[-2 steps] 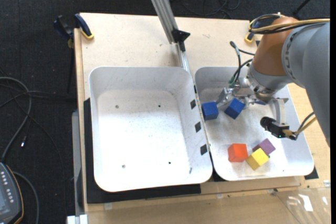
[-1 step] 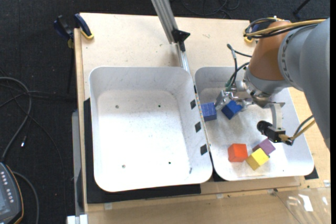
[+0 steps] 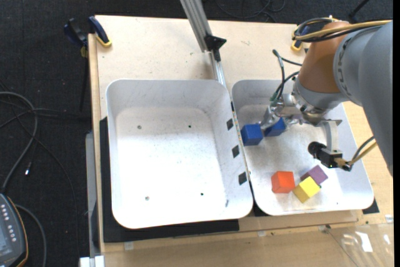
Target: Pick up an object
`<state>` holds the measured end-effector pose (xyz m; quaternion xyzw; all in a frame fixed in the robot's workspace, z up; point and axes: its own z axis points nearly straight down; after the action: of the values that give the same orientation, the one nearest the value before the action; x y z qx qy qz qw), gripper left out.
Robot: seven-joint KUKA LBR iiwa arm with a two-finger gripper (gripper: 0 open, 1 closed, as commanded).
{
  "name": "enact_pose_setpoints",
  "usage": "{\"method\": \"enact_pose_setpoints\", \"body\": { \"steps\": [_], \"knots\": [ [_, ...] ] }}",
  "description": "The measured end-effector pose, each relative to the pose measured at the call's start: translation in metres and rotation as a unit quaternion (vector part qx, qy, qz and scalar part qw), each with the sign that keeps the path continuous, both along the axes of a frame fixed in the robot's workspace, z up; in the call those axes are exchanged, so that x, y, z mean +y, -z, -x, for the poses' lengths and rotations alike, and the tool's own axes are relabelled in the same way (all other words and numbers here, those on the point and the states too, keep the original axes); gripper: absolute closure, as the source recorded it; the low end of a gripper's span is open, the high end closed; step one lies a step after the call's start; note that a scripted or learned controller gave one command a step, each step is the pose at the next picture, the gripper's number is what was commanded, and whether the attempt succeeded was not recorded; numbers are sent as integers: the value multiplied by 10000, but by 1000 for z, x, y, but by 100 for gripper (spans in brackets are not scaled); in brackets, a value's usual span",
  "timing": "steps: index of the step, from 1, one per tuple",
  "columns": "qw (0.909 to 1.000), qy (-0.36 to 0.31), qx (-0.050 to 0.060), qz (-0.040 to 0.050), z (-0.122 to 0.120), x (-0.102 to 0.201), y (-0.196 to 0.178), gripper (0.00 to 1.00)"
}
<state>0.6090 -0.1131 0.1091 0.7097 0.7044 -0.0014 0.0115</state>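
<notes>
Two white bins (image 3: 165, 94) on a wooden bench (image 3: 156, 40); pincer (image 3: 275, 125) grip unclear beside blue blocks (image 3: 252, 134).

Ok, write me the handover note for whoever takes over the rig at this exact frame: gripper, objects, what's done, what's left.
Gripper: low in the right bin, near its left wall, right beside two blue blocks; whether it grips anything cannot be told from this view.
Objects: larger blue block on the bin floor by the left wall; smaller blue block at the gripper tip. Orange block, yellow block and purple block clustered toward the near edge, yellow and purple touching.
Left bin: no blocks seen in it.
Done: arm brought down to the blue blocks.
Left: confirm a grasp and lift an object.
</notes>
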Motion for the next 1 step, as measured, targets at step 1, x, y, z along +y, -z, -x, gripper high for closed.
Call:
{"method": "enact_pose_setpoints", "body": {
  "steps": [1],
  "knots": [
    [10000,-33,11,-86,17,-15,9,100]
  ]
}}
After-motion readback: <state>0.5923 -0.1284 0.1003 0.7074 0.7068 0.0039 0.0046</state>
